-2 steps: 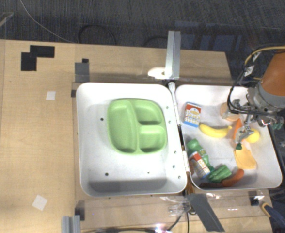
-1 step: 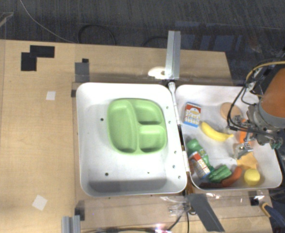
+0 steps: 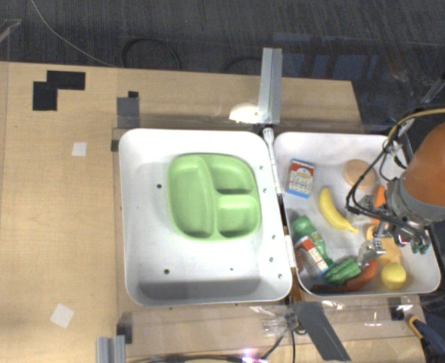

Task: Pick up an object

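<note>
The right bin [image 3: 359,141] holds several small items. A white, blue and red carton [image 3: 300,178] lies near its left wall, with a yellow banana [image 3: 332,210] beside it. A beige rounded object [image 3: 356,172] sits at the back. A green bottle [image 3: 309,237] with a red label lies at the front left, next to a green vegetable [image 3: 344,267] and a red piece [image 3: 362,276]. A yellow lemon [image 3: 393,275] rests in the front right corner. My gripper [image 3: 375,246] hangs low over the bin's right half, between the banana and the lemon, and partly hides an orange item [image 3: 380,197].
The left bin [image 3: 143,203] holds a light green divided tray [image 3: 212,195]. The grey arm with its orange band [image 3: 437,174] and black cables covers the right bin's right side. A metal post [image 3: 270,85] stands behind the gap between the bins.
</note>
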{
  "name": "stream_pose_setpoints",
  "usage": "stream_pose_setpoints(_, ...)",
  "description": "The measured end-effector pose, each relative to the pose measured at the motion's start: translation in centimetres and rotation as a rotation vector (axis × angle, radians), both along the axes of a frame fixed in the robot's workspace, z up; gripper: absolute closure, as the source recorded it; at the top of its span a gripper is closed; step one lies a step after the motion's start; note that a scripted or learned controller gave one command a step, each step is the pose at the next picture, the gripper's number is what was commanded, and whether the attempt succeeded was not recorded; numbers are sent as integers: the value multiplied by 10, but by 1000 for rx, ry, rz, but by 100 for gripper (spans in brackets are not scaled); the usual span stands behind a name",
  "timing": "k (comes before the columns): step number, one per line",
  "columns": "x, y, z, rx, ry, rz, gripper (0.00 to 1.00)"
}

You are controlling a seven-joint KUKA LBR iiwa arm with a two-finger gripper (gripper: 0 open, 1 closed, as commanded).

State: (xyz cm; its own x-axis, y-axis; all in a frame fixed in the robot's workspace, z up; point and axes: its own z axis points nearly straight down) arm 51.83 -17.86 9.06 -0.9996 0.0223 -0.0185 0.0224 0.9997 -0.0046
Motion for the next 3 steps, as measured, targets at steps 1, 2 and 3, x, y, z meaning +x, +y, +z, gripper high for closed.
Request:
stream_pose_setpoints(1,37,60,0,3,0,56,0)
stream_pose_setpoints(2,106,27,-2,3,5,35,0)
stream_pose_setpoints(3,50,19,-1,4,4,-83,0)
